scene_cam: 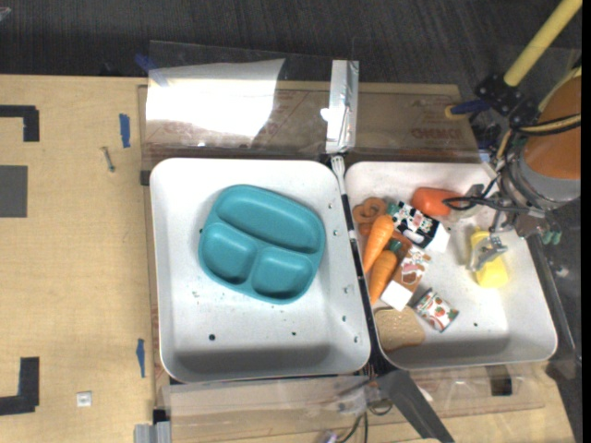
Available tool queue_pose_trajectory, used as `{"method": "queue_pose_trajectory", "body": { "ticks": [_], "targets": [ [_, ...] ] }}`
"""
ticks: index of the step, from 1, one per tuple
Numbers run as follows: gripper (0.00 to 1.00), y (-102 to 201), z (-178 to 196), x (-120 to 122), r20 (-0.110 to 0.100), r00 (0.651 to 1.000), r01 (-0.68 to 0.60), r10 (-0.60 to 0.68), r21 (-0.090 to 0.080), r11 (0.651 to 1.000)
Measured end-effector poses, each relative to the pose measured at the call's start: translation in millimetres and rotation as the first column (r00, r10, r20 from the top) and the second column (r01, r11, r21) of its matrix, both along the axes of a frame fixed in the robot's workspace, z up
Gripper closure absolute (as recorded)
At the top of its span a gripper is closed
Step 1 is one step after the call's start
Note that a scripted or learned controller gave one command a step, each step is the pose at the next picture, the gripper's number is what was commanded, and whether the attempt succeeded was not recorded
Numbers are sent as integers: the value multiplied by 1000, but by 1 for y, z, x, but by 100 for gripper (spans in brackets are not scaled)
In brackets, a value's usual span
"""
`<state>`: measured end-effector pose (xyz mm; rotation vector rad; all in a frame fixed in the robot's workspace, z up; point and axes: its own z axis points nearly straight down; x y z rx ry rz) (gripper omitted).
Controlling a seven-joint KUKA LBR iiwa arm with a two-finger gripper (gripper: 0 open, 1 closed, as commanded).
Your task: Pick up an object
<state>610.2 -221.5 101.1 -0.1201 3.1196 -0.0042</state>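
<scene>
Two white bins sit side by side on the bench (65, 247). The left bin (175, 321) carries a teal divided tray (262, 241), lying flat near the middle.

The right bin (526, 326) has the clutter. Two orange carrots (379, 247) lie along its left wall, touching each other. Just beside them is a black-and-white patterned piece (413, 221), with an orange-red rounded item (430, 200) above it. Below these: a white block (396, 294), a small printed packet (436, 310) and a tan cork-like disc (399, 329) at the bin's near left corner.

The arm comes in from the right, its orange band up by the frame edge. The gripper (488, 247) hangs low over the right half of the right bin, right at a yellow object (493, 268). From this angle the metal tip overlaps the top of the yellow piece; whether the gripper has closed on it or merely sits above it, I cannot tell.

Progress, as I judge it: the approach looks made and the yellow object seems the chosen target. It rests on the bin floor, not raised. A confirmed grasp and the lift are left.
</scene>
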Motion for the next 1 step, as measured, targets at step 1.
{"method": "queue_pose_trajectory", "body": {
  "ticks": [1],
  "targets": [
    [0,-1,-14,-9,-13,998,67,-67,2,998]
  ]
}}
